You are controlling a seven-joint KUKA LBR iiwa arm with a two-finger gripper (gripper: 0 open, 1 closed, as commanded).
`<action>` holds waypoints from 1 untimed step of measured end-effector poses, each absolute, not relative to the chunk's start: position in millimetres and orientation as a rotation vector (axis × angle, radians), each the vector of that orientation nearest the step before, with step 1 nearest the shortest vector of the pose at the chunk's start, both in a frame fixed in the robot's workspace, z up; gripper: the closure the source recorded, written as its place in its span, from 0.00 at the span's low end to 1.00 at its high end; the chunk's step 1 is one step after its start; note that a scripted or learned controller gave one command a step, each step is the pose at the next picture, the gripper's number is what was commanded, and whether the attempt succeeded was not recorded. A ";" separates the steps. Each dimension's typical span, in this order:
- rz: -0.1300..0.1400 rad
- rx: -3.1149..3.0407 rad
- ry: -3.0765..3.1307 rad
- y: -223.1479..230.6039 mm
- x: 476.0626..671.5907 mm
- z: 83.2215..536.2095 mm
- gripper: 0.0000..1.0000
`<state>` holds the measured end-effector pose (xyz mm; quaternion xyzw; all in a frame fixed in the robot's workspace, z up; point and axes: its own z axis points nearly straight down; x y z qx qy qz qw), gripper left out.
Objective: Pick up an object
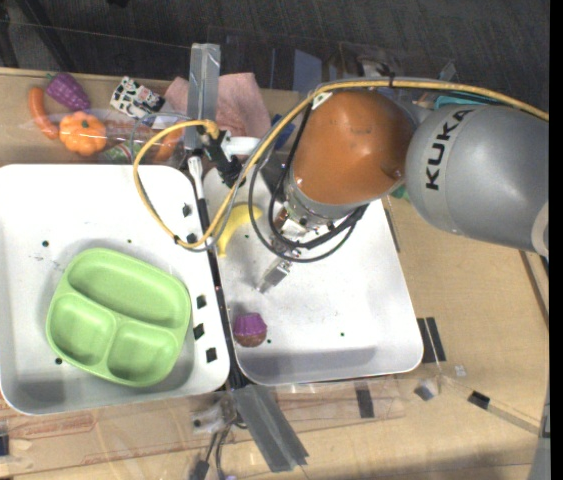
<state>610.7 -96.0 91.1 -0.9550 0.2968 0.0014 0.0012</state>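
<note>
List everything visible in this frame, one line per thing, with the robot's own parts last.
bins: 2, white, side by side on the bench
divided plate: 1, green, in the left bin
small round object: 1, purple, near the right bin's front edge
banana-like object: 1, yellow, right bin's back left, partly hidden by the arm
toy foods: several, orange and purple, behind the left bin
cable: 1, yellow, looping over the bins' divide
arm: 1, grey with orange band, over the right bin
gripper: 1, above the right bin's floor

A wooden bench (466, 313) (pale, taped in places) stands on dark carpet (361, 8).
</note>
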 end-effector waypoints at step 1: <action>0.011 -2.995 0.933 -95.1 610.1 99.7 1.00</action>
